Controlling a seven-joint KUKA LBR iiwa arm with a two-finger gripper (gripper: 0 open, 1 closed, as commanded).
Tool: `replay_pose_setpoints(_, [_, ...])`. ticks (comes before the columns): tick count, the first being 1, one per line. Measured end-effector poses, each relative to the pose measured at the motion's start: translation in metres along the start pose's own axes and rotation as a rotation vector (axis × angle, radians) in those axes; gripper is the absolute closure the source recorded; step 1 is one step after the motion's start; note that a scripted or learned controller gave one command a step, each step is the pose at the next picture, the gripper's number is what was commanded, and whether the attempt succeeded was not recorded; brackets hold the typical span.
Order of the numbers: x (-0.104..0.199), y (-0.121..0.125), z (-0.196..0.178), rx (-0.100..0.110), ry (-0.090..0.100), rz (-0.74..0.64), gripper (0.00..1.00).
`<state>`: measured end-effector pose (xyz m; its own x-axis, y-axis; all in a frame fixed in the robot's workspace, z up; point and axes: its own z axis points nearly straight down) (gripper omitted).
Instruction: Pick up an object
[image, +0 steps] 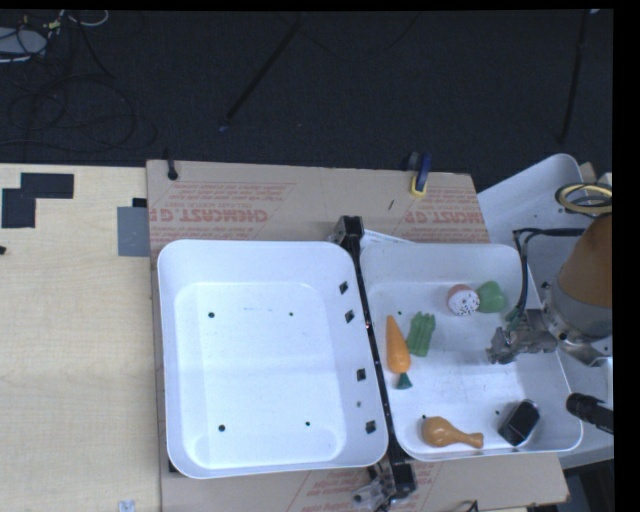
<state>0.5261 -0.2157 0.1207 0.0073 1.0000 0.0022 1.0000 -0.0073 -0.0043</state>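
The left bin (262, 355) is a shallow white tray with a few small dark holes in its floor, sitting on a cardboard sheet (300, 205) printed with red lettering. A black divider (368, 350) runs between it and the right bin (450, 400), which touches it along that edge.

In the right bin, an orange carrot (398, 347) lies near the left wall, its green end pointing toward the camera. Just beside it on the right is a green ribbed piece (421, 333), the two touching or nearly so. Farther back sits a small white ball with red marks (462, 300), next to a pale green rounded object (491, 297). Near the front wall lies a yellow-orange gourd-shaped toy (449, 432), and to its right a small black block (519, 422), well apart from the carrot.

The gripper (508, 343) hangs low over the right side of the right bin, below the green rounded object and above the black block. Whether its tips are spread or closed cannot be told; nothing is visibly caught in it.
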Motion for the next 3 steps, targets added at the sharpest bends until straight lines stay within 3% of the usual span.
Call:
replay_pose_setpoints(1, [0.071,0.044,-0.065,-0.010,-0.001,-0.016,1.00])
replay_pose_setpoints(2, [0.084,0.120,-0.073,-0.009,-0.003,-0.012,1.00])
replay_pose_setpoints(3, [0.165,0.116,-0.066,0.000,0.000,-0.014,1.00])
